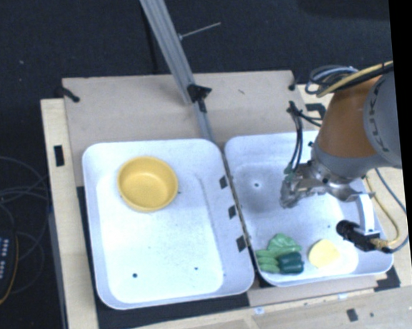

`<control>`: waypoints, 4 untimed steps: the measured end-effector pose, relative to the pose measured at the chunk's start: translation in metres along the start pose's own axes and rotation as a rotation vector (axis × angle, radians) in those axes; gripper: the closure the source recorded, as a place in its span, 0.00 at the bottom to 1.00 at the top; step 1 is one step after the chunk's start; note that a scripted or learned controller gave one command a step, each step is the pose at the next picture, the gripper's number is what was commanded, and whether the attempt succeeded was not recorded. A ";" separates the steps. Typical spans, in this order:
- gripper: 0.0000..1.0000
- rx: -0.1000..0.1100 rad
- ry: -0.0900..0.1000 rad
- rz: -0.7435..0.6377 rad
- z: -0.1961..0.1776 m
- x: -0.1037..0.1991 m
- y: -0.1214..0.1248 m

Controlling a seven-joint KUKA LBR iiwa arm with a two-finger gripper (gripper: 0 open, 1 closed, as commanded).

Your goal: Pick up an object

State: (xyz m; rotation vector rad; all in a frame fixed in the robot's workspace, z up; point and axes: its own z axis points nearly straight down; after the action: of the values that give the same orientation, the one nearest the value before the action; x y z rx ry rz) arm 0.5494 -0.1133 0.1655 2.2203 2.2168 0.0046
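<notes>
Gripper (292, 194) hovers over the right bin (252, 160), its grip state unreadable; it should drop squarely onto the green object (281, 247).

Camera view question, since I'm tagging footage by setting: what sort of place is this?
Likely a robotics lab test bench: a robot arm reaches over two white bins, which hold a yellow bowl and small toy-like objects.
</notes>
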 end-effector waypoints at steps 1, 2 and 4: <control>1.00 -0.001 0.000 -0.001 -0.053 -0.001 0.001; 1.00 0.003 0.002 -0.005 -0.063 0.047 0.013; 1.00 0.005 0.002 -0.004 -0.074 0.129 0.051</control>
State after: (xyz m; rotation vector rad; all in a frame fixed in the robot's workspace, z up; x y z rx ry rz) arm 0.5999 0.0158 0.2397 2.2188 2.2247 0.0012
